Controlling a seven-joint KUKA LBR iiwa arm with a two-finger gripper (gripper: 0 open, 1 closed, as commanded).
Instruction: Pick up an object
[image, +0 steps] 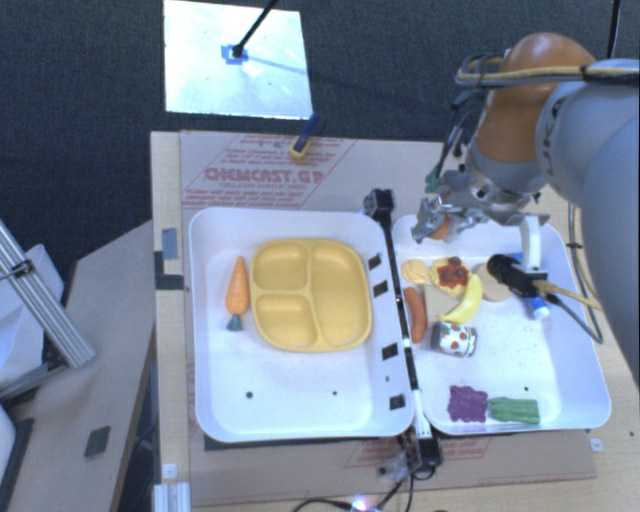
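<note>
The gripper (437, 222) is seen in the upper right of the frame, above the far edge of the right bin (575, 385); whether it is spread or pressed together cannot be told, and nothing is seen held in it. The likely targets are clustered just below it: a banana (465, 300), a pizza slice (450, 272), a hot dog (416, 313) and a small patterned cup (454, 339) lying on its side. Purple grapes (467, 403) and a green vegetable (513, 409) are set apart at the lower edge. In the left bin (300, 415), a yellow divided plate (309, 293) and a carrot (237, 288) are laid beside each other. The crowding is judged to make a clean grasp harder.
</note>
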